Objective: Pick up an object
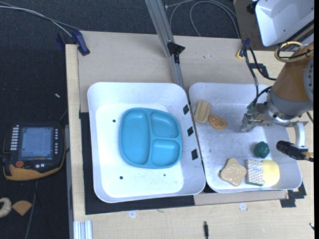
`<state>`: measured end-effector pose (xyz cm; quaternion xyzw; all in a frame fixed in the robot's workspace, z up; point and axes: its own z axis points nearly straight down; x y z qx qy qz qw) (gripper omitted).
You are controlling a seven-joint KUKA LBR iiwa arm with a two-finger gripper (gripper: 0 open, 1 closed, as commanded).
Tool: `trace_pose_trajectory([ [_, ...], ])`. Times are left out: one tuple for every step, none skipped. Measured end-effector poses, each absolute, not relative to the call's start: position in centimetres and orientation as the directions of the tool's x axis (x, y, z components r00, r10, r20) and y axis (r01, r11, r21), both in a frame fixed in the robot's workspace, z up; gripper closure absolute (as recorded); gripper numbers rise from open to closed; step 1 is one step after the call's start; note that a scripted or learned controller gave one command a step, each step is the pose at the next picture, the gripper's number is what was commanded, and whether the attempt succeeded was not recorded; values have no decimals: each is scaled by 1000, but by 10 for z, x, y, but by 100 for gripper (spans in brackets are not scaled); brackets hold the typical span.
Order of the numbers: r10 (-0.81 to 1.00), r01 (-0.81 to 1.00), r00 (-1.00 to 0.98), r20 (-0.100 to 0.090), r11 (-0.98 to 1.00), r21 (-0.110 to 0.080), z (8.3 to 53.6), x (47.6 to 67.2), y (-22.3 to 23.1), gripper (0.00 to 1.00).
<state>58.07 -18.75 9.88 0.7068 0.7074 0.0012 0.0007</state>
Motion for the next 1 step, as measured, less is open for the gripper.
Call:
trace_pose_trajectory([
  [1000, 1000, -3, -1, 3, 7, 157, 585, -178, 100],
])
